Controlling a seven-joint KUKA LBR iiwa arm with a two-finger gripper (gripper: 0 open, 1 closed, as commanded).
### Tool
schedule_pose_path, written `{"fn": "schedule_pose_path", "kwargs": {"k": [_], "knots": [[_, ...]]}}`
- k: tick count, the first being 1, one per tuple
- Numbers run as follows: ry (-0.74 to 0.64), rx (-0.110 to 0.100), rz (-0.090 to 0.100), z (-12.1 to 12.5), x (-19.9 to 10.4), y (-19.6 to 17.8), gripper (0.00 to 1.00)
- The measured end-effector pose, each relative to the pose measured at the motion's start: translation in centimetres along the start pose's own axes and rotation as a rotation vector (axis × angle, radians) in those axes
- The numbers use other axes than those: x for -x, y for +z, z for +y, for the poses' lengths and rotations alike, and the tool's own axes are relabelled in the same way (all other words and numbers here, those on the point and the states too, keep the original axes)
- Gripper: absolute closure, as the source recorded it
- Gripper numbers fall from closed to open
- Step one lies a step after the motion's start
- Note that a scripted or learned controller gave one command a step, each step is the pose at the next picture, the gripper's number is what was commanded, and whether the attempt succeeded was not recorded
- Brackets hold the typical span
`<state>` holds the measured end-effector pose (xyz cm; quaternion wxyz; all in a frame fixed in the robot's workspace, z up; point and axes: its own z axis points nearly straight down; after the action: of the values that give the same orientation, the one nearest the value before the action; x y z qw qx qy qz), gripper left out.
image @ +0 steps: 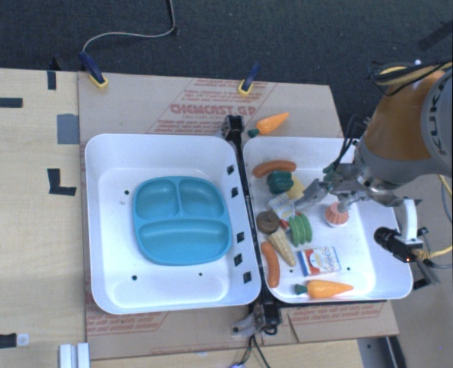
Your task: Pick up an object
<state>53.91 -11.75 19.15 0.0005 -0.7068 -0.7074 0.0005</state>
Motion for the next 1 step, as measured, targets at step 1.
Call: {"fn": "schedule_pose_path", "kwargs": {"k": [1], "knots": [[0.002, -0.003, -0.001, 3.21, 6.97, 8.5, 0.0]]}}
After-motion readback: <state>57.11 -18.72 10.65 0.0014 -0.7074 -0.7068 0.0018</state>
